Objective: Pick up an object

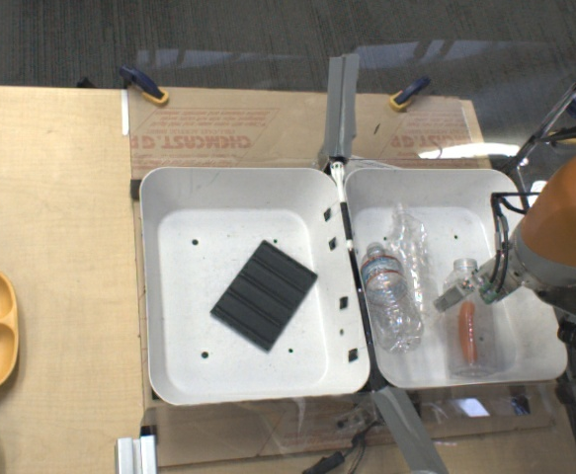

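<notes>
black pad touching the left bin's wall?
Apart. Camera view: black pad lies mid-floor in the left bin, with white floor showing on all sides.

Bright even light, soft shadows, slight blur

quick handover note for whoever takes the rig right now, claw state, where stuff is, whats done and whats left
Claw: low in the right bin, near the clear container with the red-orange thing inside; I cannot tell whether it grips anything.
Right bin also holds a clear plastic bottle lying beside the divider, with crumpled clear plastic just above it.
Left bin holds a black ribbed rectangular pad, lying flat and turned at an angle.
Done: arm has reached into the right bin.
Left: nothing is visibly lifted yet; a grasp and lift are still to be confirmed.
</notes>
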Controlling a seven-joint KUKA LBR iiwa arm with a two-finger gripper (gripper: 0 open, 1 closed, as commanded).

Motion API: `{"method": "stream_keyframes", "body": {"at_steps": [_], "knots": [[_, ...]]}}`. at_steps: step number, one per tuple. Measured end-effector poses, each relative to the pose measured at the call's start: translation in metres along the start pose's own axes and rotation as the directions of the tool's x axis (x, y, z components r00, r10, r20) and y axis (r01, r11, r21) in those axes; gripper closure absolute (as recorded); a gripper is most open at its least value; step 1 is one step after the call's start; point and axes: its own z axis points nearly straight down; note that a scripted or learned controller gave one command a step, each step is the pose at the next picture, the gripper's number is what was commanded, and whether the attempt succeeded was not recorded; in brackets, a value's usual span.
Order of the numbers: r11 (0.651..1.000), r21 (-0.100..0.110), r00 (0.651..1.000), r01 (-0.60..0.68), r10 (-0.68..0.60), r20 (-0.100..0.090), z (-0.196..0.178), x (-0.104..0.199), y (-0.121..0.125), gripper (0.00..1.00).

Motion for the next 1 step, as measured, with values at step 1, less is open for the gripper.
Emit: {"method": "stream_keyframes", "body": {"at_steps": [1], "knots": [[0.999,0.008,0.999,-0.031,0.032,-0.020,0.0044,0.0059,-0.0008,0.00]]}}
